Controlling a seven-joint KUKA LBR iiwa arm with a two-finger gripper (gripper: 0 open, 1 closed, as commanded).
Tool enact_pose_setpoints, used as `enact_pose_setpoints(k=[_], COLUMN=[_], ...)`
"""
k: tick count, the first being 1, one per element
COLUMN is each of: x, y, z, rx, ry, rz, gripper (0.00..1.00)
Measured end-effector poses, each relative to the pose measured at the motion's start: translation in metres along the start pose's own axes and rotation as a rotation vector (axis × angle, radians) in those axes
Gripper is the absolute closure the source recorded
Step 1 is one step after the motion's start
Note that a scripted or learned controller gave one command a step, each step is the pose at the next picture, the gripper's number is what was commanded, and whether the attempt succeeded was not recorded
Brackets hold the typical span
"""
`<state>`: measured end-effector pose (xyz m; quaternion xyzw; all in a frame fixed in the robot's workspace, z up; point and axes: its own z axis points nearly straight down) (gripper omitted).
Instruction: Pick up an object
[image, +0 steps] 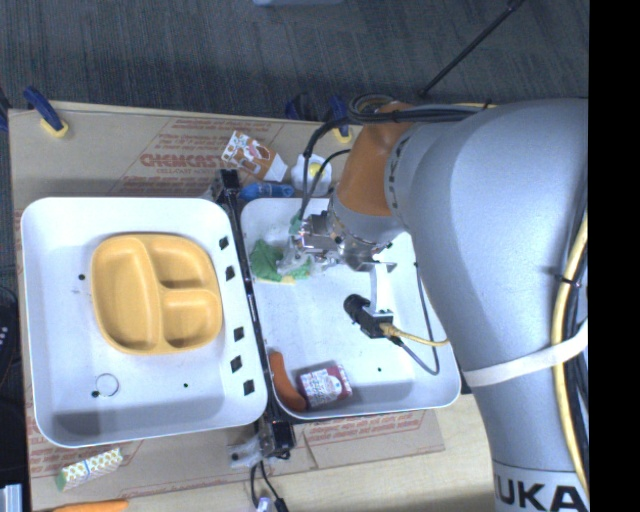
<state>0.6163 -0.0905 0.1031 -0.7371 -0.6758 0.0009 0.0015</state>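
My gripper (298, 252) is low in the upper left part of the right bin (400, 385), reaching in from the right. A green, leafy-looking object (266, 262) lies right beside it on the left, touching or partly under the gripper's tip. At the bin's front edge lie an orange sausage-shaped object (282, 380) and a dark red packet (324, 385) side by side. The arm's grey body covers the bin's right side.
The left bin (60, 300) holds a yellow compartment tray (155, 292). A blue object (266, 190) sits at the right bin's back rim. A small printed packet (246, 153) lies on the cardboard behind the bins, and another wrapper (90, 467) lies in front of the left bin.
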Motion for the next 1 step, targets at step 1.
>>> enact_pose_setpoints(k=[1], x=[0.0056], y=[0.0013], z=[-0.0886], rx=[0.0], ry=[0.0], rz=[0.252], gripper=[1.0])
